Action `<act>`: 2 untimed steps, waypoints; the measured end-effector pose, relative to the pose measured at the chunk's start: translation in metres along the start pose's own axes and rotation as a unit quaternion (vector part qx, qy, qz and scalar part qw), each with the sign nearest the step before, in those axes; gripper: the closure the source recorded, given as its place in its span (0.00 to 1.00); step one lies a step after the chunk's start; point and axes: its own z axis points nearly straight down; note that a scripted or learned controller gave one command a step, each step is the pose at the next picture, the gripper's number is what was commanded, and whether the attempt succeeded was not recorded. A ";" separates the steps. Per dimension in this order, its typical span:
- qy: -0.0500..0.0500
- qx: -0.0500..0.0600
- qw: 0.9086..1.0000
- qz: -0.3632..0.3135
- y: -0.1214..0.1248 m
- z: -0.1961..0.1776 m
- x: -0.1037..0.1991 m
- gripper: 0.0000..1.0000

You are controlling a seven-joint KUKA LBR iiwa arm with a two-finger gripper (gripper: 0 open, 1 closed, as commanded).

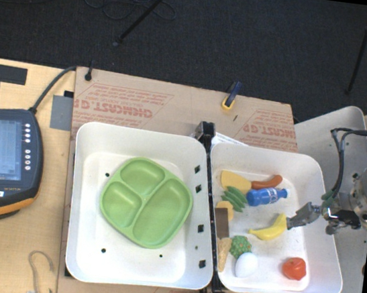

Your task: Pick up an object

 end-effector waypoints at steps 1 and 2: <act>-0.001 -0.004 1.000 -0.001 0.002 -0.005 0.000 0.00; 0.000 -0.002 1.000 -0.002 0.008 0.056 -0.004 0.00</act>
